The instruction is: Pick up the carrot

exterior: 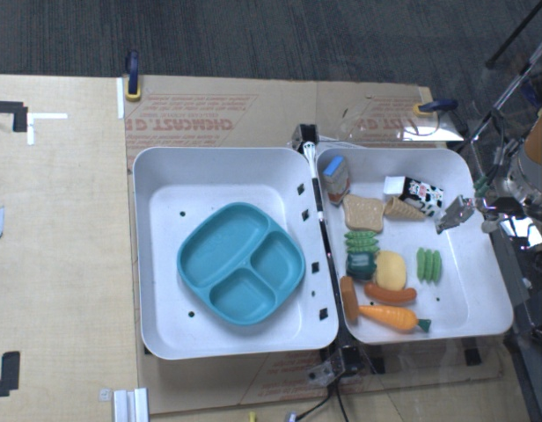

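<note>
A: Carrot (390,317)?

B: Lying flat in the right bin (482,310), close to the near wall. Orange body, green stub pointing right.

A: Touching anything?

B: Hard to say for sure. Red sausage (394,294) just behind the carrot, roughly parallel to it, maybe brushing it. Second, browner sausage (348,297) just left of the carrot's thick end, lying front to back.

A: Further back from the carrot?

B: Yellow lumpy piece (391,271) just beyond the red sausage. Dark green item (362,265) and pea pods (362,240) behind the carrot and a little left. Green beans (428,265) behind and right, apart from the carrot. Far behind it, bread slice (364,211), cow-patterned carton (421,194) and blue-topped can (333,174).

A: End effector (456,212)?

B: Well behind the carrot and to its right, over the right bin near the carton. Well apart from the carrot. Released or clenched, impossible to tell from this angle.

A: Left of the carrot?

B: Across the divide, the left bin (157,236), holding a blue divided plate (241,263), well apart from the carrot. Both bins on the tan counter (60,262).
</note>
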Tool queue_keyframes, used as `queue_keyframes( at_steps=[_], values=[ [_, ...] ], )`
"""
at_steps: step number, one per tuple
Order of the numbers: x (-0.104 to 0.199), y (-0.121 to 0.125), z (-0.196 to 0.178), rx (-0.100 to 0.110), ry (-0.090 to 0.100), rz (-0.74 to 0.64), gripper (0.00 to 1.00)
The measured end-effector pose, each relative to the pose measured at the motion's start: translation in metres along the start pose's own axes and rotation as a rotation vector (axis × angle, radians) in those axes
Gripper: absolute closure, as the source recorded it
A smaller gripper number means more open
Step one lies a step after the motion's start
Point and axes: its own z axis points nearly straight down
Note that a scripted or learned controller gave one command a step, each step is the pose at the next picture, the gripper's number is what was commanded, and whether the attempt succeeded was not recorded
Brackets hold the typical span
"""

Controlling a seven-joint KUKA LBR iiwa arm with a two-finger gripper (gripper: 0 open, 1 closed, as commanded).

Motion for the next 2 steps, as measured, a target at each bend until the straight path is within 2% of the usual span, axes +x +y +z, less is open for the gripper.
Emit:
queue_keyframes(
  at_steps=[1,2],
  values=[
    [0.031,-0.059,0.102,-0.003,0.0,-0.331,0.0],
    [0.099,-0.058,0.101,-0.007,-0.004,-0.391,0.0]
  ],
)
